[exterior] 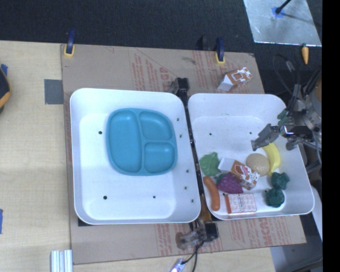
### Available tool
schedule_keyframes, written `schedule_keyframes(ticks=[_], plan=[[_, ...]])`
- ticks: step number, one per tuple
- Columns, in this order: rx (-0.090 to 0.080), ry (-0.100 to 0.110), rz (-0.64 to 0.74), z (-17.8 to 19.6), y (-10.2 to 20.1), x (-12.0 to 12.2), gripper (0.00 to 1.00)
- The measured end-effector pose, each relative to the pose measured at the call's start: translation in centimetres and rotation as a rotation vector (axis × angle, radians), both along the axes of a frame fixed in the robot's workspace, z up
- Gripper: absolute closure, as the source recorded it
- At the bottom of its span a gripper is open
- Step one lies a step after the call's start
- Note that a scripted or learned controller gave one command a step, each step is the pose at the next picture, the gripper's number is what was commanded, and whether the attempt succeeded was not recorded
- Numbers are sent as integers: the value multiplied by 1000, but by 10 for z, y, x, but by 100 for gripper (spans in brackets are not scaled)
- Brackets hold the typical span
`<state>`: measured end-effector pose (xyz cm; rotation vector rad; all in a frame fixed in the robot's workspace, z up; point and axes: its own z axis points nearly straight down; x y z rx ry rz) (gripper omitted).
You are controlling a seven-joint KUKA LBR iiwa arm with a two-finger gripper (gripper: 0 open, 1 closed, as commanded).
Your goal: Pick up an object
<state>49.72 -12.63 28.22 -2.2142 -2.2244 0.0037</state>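
Right bin (226, 109): tool (266, 137) spread wide, empty, above banana (273, 156), w/ bun (258, 163) adjacent.

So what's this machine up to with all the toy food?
A robot arm reaches in from the right, and its gripper hangs over the right bin, just above a toy banana. It is meant to pick up one object, and nothing is visibly between its fingers. The rest of the play food, such as a sausage and a purple piece, lies heaped along that bin's near side. The left bin holds a blue divided plate.
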Motion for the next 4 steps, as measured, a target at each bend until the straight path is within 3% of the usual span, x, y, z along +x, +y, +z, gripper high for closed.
schedule_keyframes(ticks=[1,2,3,4], plan=[[-2,1,-1,-84,-67,23,0],[-1,2,2,-192,-85,90,0],[-1,-2,3,-108,-4,80,0],[-2,1,0,-184,-49,48,0]])
